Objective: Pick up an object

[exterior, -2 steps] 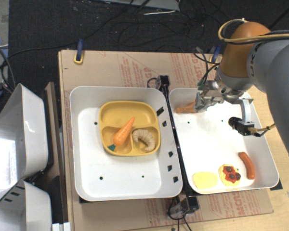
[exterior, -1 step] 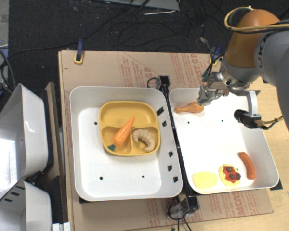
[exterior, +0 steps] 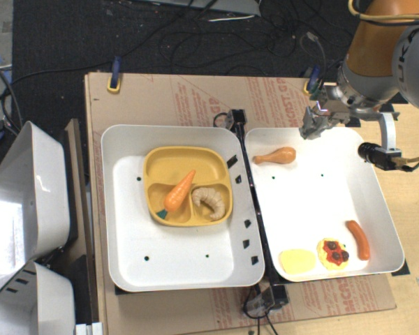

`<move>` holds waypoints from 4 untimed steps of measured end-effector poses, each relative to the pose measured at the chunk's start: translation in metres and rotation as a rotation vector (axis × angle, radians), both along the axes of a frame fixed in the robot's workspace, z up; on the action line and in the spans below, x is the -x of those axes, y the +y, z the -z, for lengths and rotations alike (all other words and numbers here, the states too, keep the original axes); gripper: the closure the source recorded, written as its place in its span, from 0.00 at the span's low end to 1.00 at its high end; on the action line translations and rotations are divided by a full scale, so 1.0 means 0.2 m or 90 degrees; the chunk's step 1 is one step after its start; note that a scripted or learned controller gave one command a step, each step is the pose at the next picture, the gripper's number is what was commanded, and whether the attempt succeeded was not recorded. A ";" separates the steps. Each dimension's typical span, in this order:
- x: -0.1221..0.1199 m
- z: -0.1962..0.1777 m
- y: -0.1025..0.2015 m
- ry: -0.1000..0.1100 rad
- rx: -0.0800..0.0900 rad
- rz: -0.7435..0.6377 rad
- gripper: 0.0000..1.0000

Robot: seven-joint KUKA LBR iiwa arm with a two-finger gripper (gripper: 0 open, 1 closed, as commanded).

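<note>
Hovering gripper (exterior: 313, 125), finger state cannot be told; chicken leg (exterior: 275, 157) lies just below-left. A miss is risked w/ rounded shape rolling off.

My jaws (exterior: 311, 128) hang over the right bin's (exterior: 377, 187) far rim, near the drumstick (exterior: 276, 157); sausage (exterior: 358, 239) lies well apart.

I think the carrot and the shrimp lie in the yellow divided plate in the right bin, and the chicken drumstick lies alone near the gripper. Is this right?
Not quite. The camera view shows the yellow divided plate, with the carrot and the shrimp, in the left bin, not the right one. The chicken drumstick does lie alone near the gripper.
</note>
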State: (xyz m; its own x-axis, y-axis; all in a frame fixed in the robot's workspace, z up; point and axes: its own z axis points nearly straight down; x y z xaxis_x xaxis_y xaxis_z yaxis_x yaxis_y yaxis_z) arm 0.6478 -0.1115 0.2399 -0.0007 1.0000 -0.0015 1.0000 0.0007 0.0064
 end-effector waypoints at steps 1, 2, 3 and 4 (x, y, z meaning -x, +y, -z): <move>0.00 -0.07 0.00 0.002 0.000 -0.001 1.00; 0.08 -0.08 0.30 0.005 -0.002 -0.005 1.00; 0.15 -0.04 0.51 0.006 -0.002 -0.004 1.00; 0.26 0.00 0.80 0.006 -0.002 -0.005 1.00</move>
